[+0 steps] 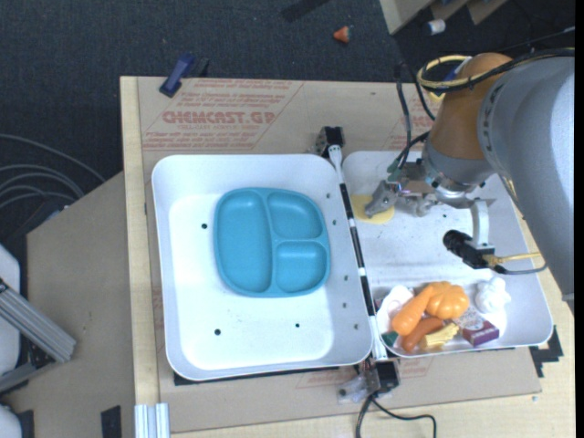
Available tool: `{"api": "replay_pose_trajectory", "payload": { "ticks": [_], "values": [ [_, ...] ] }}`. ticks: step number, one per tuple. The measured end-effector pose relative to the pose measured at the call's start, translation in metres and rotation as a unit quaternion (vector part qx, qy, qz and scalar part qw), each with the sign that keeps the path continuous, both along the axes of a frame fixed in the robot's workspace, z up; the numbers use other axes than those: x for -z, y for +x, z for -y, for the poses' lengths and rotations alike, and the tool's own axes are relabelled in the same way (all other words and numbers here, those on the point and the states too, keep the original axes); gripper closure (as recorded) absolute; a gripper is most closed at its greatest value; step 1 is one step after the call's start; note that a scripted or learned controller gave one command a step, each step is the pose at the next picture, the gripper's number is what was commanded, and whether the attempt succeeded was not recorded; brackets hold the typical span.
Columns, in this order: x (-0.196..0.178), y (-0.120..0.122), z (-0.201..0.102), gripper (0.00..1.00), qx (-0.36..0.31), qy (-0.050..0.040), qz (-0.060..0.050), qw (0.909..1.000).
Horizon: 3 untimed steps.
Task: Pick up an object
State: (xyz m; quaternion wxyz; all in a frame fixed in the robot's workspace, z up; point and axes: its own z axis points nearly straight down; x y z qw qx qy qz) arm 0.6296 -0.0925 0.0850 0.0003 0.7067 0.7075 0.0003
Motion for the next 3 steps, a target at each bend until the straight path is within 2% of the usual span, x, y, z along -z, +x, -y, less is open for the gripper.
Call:
{"api": "replay_pose_trajectory", "payload": {
  "ticks": [1,2,3],
  "values": [
    [0.001,-0.135,0.019,0.0,0.001,-0.0001,-0.001,1.0],
    [-0.009,-0.135,0.019,1.0,0.001,-0.0003,0.0,1.0],
    [-0.113,-0.15,-0.006,1.0,0.0,0.0003,-0.001,1.0]
  ]
}}
